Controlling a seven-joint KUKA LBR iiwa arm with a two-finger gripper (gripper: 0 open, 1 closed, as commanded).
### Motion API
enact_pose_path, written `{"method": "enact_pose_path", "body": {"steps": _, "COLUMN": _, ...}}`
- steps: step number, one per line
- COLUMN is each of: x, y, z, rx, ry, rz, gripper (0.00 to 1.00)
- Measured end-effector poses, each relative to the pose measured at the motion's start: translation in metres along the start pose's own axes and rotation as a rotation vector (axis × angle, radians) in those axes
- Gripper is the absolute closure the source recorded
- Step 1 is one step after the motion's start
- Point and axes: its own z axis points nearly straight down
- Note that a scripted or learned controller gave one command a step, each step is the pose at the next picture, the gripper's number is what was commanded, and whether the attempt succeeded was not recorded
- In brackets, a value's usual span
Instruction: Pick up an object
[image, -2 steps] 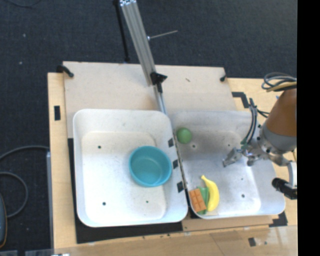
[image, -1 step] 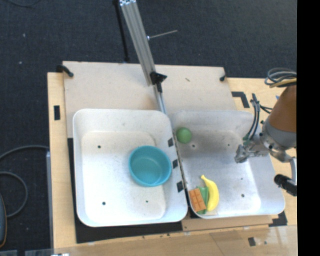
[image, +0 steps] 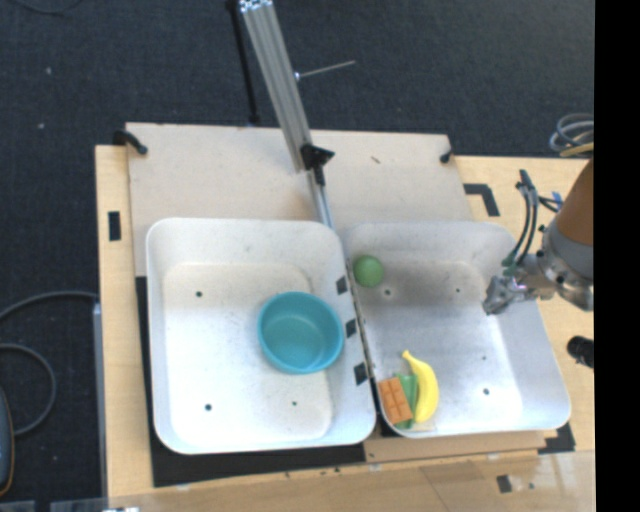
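Observation:
In the right bin (image: 520, 400) a green ball (image: 368, 271) lies near the upper left corner. A yellow banana (image: 423, 385) and an orange block (image: 397, 400) with a green piece beside it lie at the bin's front left. A blue bowl (image: 300, 332) stands in the left bin (image: 200, 400), toward its right side. My gripper (image: 500, 298) hangs over the right bin's right part, well away from the ball and the banana. Nothing shows between its fingers.
A slanted metal pole (image: 285, 95) rises from the bench behind the bins, ending at the gap between them. Cables (image: 530, 215) run along the arm at the right edge. Wooden bench board surrounds both bins.

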Motion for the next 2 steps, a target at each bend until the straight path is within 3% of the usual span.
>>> {"method": "enact_pose_path", "body": {"steps": 2, "x": -0.005, "y": 0.005, "z": -0.110, "rx": -0.003, "ry": -0.002, "rz": -0.005, "gripper": 1.00}}
